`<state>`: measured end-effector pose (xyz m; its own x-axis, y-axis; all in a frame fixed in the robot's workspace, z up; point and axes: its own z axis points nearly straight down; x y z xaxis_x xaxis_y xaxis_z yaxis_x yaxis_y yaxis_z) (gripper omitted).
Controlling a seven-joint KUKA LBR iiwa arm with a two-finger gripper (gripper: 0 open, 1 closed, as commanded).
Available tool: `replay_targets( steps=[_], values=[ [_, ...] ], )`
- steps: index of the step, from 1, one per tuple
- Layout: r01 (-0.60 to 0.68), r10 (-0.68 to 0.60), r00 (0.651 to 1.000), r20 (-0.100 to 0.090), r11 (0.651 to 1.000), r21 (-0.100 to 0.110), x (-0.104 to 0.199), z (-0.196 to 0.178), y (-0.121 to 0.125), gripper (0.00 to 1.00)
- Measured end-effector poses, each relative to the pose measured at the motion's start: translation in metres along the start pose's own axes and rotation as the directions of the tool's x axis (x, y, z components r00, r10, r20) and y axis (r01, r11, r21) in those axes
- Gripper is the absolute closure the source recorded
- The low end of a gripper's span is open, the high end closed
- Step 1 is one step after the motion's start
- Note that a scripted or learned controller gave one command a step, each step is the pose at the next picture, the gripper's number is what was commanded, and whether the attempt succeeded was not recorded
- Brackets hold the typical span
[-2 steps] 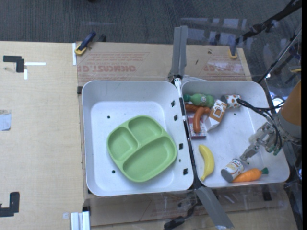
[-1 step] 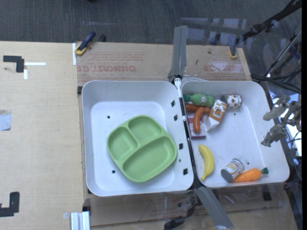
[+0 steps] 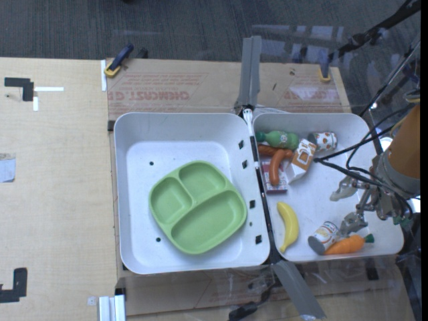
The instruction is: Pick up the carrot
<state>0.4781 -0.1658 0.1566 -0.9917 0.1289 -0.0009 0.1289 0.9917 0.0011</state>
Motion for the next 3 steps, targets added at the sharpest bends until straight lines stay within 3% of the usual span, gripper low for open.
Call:
replay_targets(
  steps=[1,2,3],
  values=[
    [0.147,-0.147,0.989,0.019,0.989,0.002,-0.015,0.06,-0.052,0.0],
    [0.186,-0.186,0.983,0.005,0.983,0.001,-0.077,0.064,-0.045,0.0],
    [0.127,-0.127,0.992,0.002,0.992,0.001,-0.033,0.064,-0.052,0.0]
  ],
)
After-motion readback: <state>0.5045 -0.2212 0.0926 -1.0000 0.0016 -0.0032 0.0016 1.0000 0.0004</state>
